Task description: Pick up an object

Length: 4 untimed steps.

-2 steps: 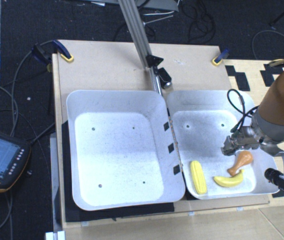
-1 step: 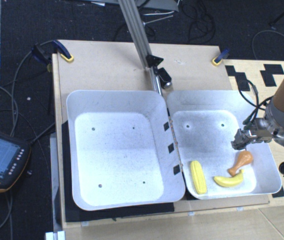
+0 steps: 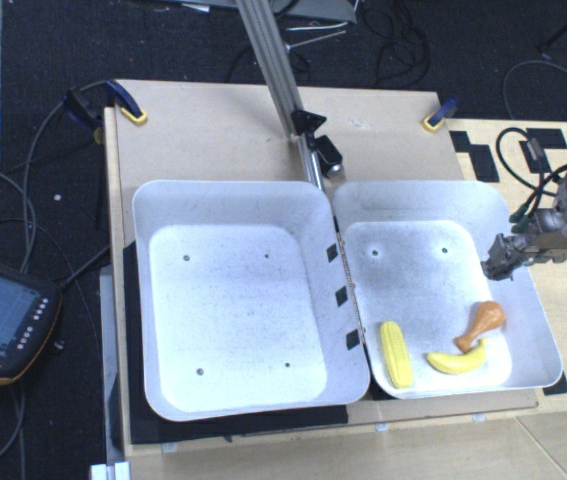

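In the camera view, three toys lie in the near right corner of the right bin: a corn cob, a banana and a chicken drumstick. The drumstick lies nearest the gripper, which hangs at the bin's right rim, apart from all three. Whether the pincer is released or clenched cannot be told. The left bin sits beside it on a wooden bench, dark floor and cables around.
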Tool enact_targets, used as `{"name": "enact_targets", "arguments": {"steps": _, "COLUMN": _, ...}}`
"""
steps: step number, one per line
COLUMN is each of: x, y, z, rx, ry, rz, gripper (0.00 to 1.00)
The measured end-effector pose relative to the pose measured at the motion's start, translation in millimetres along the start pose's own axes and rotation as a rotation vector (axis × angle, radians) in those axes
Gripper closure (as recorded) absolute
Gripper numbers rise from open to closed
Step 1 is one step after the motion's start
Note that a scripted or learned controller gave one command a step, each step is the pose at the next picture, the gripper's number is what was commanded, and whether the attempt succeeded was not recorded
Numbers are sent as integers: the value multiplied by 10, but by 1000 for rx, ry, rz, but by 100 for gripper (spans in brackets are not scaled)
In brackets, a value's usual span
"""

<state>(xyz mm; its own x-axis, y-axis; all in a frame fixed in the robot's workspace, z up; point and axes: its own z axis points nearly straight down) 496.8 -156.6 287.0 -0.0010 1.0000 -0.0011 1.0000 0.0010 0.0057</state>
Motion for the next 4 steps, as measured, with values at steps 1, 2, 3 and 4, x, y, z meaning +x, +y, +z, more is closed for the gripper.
{"name": "enact_targets", "arguments": {"steps": 1, "x": 500, "y": 91, "z": 39, "rx": 6, "ry": 2, "rz": -4, "gripper": 100}}
{"name": "enact_targets", "arguments": {"steps": 2, "x": 886, "y": 283, "z": 86, "rx": 6, "ry": 2, "rz": -3, "gripper": 100}}
{"name": "enact_targets", "arguments": {"steps": 3, "x": 1301, "y": 412, "z": 129, "rx": 6, "ry": 2, "rz": -3, "gripper": 100}}
{"name": "enact_targets", "arguments": {"steps": 4, "x": 1752, "y": 638, "z": 146, "rx": 6, "ry": 1, "rz": -3, "gripper": 100}}
